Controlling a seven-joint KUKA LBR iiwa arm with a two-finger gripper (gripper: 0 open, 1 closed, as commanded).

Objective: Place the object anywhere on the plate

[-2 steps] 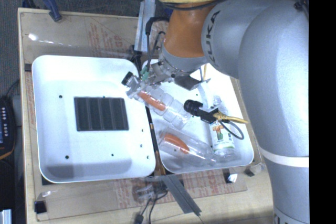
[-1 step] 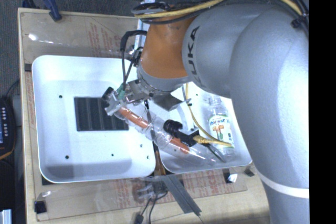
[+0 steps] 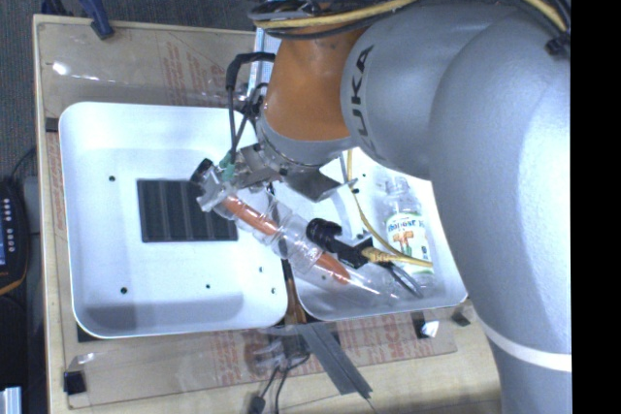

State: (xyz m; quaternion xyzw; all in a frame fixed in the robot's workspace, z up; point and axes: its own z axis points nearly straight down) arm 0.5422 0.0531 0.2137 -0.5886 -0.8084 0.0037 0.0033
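Grey arm (image 3: 466, 111) fills the view's right half and top. Its orange band (image 3: 301, 102) sits above the wrist, approx over the far inner corner where the two bins meet.

Tabletop (image 3: 146, 63) is pale wood colour w/ red print under a clear sheet.

Left bin (image 3: 97, 141), white and shallow, is the bigger visible one, w/ most of its floor bare.

Right bin (image 3: 340, 305) is touching it side by side and is mostly covered by the arm. Its near wall and part of the floor show.

Plate (image 3: 179, 208) is a dark ribbed rectangle lying flat, roughly mid-floor of the left bin, w/ nothing resting on the part that shows.

Hand (image 3: 281, 233) hangs low over the seam btwn the bins, just off the plate's near right corner. Clear plastic parts w/ orange inside run on a slant from the plate's right edge into the right bin. Can't tell if the hand is released or clenched, and nothing is plainly seen in its grasp.

Bottle (image 3: 406, 230) is clear plastic w/ a printed label. It lies on the right bin's floor, cap end toward the far side, near the hand but apart from it and well apart from the plate.

Blue clamp (image 3: 95, 15) grips the tabletop's far left edge.
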